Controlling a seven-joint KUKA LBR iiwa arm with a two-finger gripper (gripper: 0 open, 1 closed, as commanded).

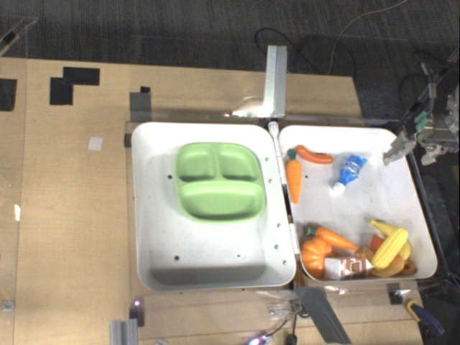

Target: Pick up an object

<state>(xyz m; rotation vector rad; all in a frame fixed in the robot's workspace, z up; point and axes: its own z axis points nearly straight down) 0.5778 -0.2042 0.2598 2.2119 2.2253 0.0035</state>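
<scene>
Two bins: gripper [399, 149] sits over right bin's [424, 214] far right rim, finger state can't tell, nothing seen held; blue bottle [348, 172] and carrot [294, 180] lie apart, corn [389, 246] in near corner; green tray [218, 180] in left bin [147, 214].

Right bin [410, 192]: you had open floor mid-bin and far right | near edge crowded by corn [389, 246], carrots [332, 237], box [346, 267] | left bin [144, 192]: green tray [218, 180] blocked centre, margins passable
</scene>
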